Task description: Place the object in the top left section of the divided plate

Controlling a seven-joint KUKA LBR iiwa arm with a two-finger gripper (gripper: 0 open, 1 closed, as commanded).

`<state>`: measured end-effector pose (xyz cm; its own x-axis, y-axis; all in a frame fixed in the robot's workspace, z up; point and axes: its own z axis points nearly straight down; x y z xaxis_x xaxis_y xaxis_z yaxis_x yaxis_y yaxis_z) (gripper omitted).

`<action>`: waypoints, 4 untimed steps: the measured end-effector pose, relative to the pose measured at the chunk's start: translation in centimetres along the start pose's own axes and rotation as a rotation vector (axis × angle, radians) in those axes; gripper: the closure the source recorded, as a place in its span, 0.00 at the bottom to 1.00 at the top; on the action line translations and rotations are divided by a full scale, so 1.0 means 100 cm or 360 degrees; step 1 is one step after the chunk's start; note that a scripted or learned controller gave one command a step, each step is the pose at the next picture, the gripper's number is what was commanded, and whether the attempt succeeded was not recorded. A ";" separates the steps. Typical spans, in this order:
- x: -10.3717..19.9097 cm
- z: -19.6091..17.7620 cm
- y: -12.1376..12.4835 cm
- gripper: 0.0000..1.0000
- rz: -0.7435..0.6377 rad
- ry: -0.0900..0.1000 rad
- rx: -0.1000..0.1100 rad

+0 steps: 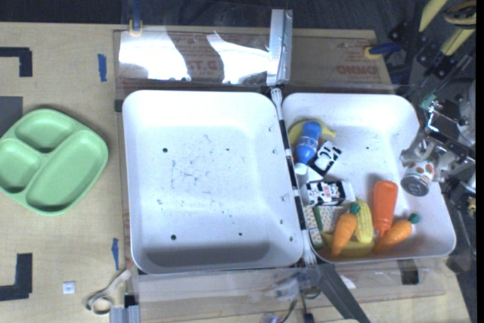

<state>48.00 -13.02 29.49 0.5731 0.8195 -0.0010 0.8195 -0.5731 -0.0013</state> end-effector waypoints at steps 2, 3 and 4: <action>0.072 0.111 -0.051 1.00 -0.0056 0.0000 0.0004; 0.064 0.018 0.017 1.00 -0.0145 0.0000 0.0000; 0.029 0.113 -0.021 1.00 -0.0982 0.0002 0.0000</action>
<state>47.90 -9.43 18.15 -0.0066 1.0000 0.0012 1.0000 0.0066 -0.0014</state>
